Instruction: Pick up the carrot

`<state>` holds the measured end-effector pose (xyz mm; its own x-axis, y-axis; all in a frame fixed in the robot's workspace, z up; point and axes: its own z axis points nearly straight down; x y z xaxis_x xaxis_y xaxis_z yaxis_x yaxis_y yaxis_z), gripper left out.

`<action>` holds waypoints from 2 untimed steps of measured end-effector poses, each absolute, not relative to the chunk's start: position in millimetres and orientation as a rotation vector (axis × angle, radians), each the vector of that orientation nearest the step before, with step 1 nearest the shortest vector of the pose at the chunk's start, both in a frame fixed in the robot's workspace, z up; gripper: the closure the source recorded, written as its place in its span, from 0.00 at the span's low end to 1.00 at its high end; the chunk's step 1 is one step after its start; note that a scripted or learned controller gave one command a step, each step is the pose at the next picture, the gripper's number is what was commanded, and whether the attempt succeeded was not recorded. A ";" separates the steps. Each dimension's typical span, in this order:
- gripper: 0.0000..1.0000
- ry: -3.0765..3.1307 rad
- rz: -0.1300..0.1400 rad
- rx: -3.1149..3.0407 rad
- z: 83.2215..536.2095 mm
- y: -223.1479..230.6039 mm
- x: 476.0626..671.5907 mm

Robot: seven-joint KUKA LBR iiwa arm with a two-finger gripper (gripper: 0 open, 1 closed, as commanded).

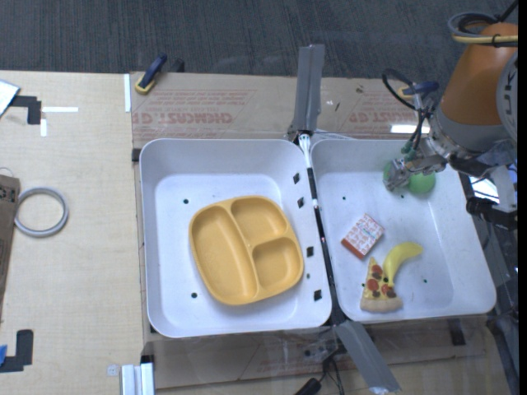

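My gripper [401, 174] hangs low over the far part of the right bin [461, 303], reaching in from the right under the grey and orange arm [482, 64]. A small green rounded thing [423, 183] lies right beside the gripper, touching it or partly hidden by it. I cannot tell whether it is part of the carrot. The gripper's metal tip blocks what is under it.
In the right bin lie a red and white packet [362, 235], a yellow banana [401, 257] and a pizza slice [380, 289]. The left bin [165, 179] holds a yellow divided plate [245, 249]. A tape roll [39, 211] rests on the bench at left.
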<state>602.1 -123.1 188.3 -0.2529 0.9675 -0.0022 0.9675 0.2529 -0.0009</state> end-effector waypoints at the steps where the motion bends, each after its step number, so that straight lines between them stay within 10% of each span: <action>1: 1.00 2.913 0.000 1.165 192.1 -72.2 659.6; 2: 1.00 2.909 0.000 1.162 202.1 -72.5 660.7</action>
